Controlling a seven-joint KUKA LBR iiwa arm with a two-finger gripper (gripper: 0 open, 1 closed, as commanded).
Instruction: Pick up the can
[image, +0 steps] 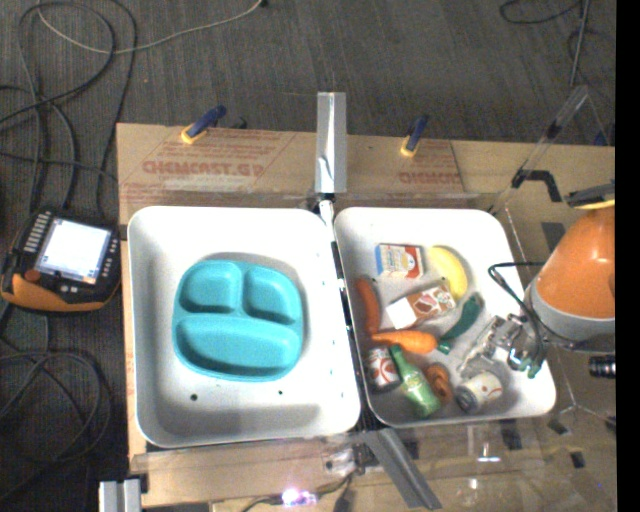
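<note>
Can (480, 390) lies tipped at right bin's (520, 255) near edge, approach step judged. Gripper (505, 345) is seen just above it; grip state can't be told. Descent is needed next.

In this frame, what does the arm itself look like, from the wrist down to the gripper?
A rounded orange band sits above a grey wrist section. Below it, the small metallic two-finger gripper looks silver and grey with dark details. A thin black cable loops beside the wrist.

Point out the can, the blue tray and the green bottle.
can (381, 368): camera view, on its red side wall.
blue tray (240, 318): camera view, on its large front compartment.
green bottle (417, 386): camera view, on its body.
</note>
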